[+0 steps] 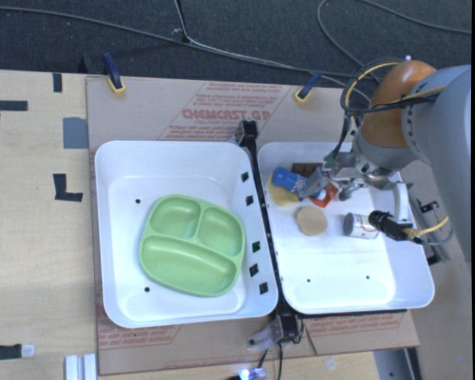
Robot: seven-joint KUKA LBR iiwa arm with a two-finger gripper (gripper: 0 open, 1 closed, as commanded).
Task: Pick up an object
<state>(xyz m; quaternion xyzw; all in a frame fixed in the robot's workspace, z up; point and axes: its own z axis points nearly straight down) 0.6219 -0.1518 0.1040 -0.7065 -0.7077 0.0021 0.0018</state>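
Observation:
In the right bin (340, 291), a cluster of small objects lies at the far left: a blue piece (284, 177), a yellow piece (283, 195), a brown block (304, 168) and a red-orange piece (324, 199). In front of them sit a tan round object (310, 221) and a small grey can (359, 226) on its side. My gripper (319, 184) is low over the cluster, between the blue piece and the red-orange piece, and it partly hides them. I see nothing lifted off the bin floor.
The left bin (119, 172) holds a green divided plate (193, 245). A black divider (257, 204) runs between the bins. The arm's grey body and orange band (400, 101) loom over the right bin's far right corner, with cables trailing.

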